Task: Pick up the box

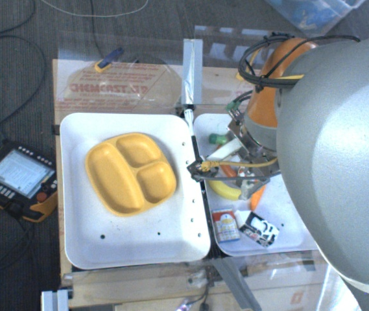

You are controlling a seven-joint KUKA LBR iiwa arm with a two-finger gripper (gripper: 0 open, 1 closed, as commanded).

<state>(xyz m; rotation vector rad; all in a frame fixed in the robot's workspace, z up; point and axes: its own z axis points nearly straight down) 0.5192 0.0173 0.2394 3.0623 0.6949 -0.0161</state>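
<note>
A small box (225, 225) with a red and white face lies flat near the front of the right bin (294, 241). My gripper (244, 161) hangs over the middle of that bin, behind the box and apart from it, mostly covered by the wrist and cables. Nothing shows in its grasp. The grey arm with its orange band covers the bin's right side.
Beside the box lies a black and white packet (261, 229). Under the gripper are a banana (226, 188) and an orange carrot-like piece (257, 197). A green item (218, 137) and a white stick (226, 149) lie further back. The left bin (80, 238) holds a yellow compartment plate (131, 172).
</note>
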